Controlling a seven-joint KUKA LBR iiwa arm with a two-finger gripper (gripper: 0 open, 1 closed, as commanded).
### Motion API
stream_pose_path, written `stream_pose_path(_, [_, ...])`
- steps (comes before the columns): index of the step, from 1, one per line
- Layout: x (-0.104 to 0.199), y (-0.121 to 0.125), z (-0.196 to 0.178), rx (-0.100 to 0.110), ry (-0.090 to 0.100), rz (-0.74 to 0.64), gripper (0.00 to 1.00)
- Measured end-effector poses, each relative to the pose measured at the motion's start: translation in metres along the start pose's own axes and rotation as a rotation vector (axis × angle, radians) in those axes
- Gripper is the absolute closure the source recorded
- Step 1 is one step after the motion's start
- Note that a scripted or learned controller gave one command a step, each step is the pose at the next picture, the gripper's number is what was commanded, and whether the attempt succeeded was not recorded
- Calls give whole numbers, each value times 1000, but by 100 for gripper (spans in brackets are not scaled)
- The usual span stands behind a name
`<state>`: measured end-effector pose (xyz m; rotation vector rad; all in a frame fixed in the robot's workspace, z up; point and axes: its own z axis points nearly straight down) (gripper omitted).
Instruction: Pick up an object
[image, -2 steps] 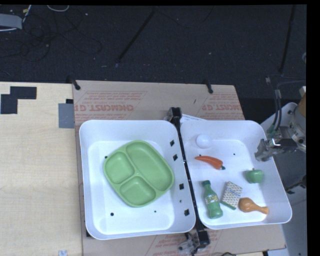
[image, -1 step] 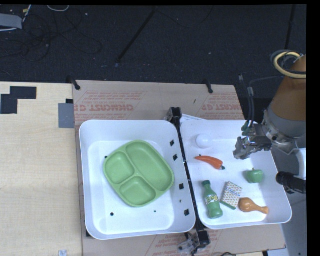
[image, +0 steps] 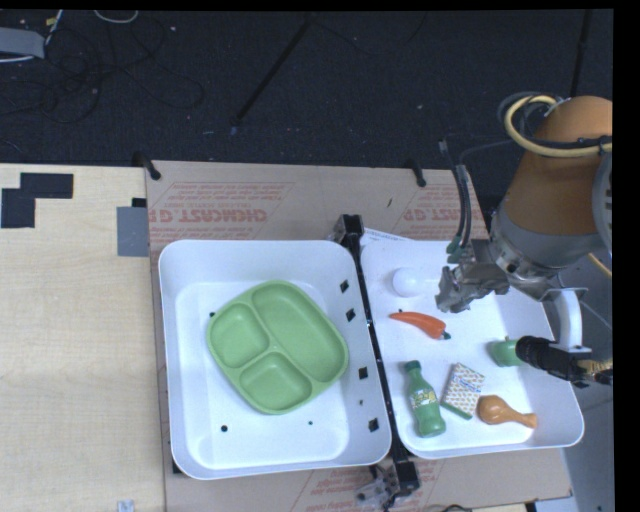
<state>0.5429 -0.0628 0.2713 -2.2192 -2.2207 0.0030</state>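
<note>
My gripper (image: 453, 297) hangs low over the right bin (image: 560, 432), near its back middle. Just below and left of it lies a red-orange chili pepper (image: 418, 322). A white ball (image: 405, 282) rests to the gripper's left, by the bin's back left corner. Toward the front stand a green bottle (image: 424, 400) lying on its side, a checkered packet (image: 462, 388) and an orange-brown drumstick shape (image: 505, 411). A small green object (image: 502, 351) sits at the right side of the bin. Nothing shows as held.
The left bin (image: 190, 440) holds a green divided plate (image: 277, 345) at its middle. A black divider rail (image: 362, 330) runs between the two bins. The arm's orange band (image: 570, 125) rises at the upper right.
</note>
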Motion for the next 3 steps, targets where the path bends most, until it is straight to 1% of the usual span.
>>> stream_pose_path(1, [59,13,6,0,0,-1,100])
stream_pose_path(3, [150,33,8,0,-1,-1,100])
